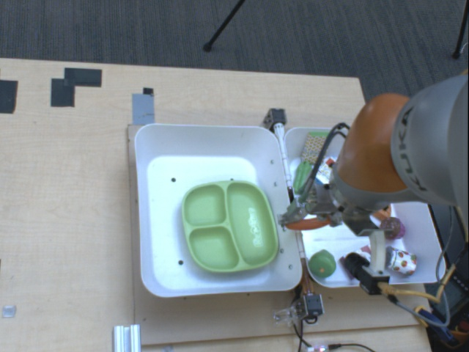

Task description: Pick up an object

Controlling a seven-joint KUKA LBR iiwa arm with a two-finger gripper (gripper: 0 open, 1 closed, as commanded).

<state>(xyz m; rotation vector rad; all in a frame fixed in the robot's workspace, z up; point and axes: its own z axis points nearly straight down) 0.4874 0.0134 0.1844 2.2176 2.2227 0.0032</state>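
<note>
Orange-red, thin plastic-looking piece: from the camera view above the bench, we take this to be the likeliest object to pick. It lies in the right shallow white bin, close to the wall shared with the left shallow white bin. We judge it light, stiff and rather slick. It is low enough that a grasp would best cross its narrow width, near the middle, with the tips pressed well down to the bin floor.

The two-finger gripper sits right at this piece, at its left end and near the dividing wall. The wrist hides the contact, so we cannot tell whether the gripper is open, closed, or holding anything.

A round green ball-like toy lies near, towards the bin's front. A pale green divided plate rests in the left bin.
</note>
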